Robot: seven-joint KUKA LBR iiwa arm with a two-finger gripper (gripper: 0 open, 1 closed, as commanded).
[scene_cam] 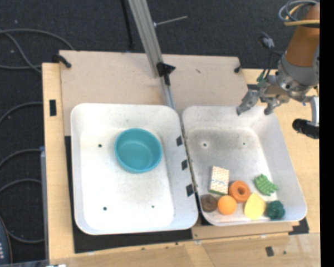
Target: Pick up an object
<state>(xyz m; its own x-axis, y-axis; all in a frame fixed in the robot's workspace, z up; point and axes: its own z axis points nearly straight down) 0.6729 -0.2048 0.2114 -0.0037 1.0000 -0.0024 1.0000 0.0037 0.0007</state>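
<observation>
Near edge of the right bin: toy food cluster. Orange ball looks light, rigid, smooth, so it may roll; I'd pinch it across the middle. Just beside it: brown piece, yellow piece, orange ring, patterned block, two green pieces. Left bin holds a teal bowl. My hand hovers over the right bin's far rim, fingers spread apart, holding nothing. The cluster is well apart from it, toward the tabletop's near side.
</observation>
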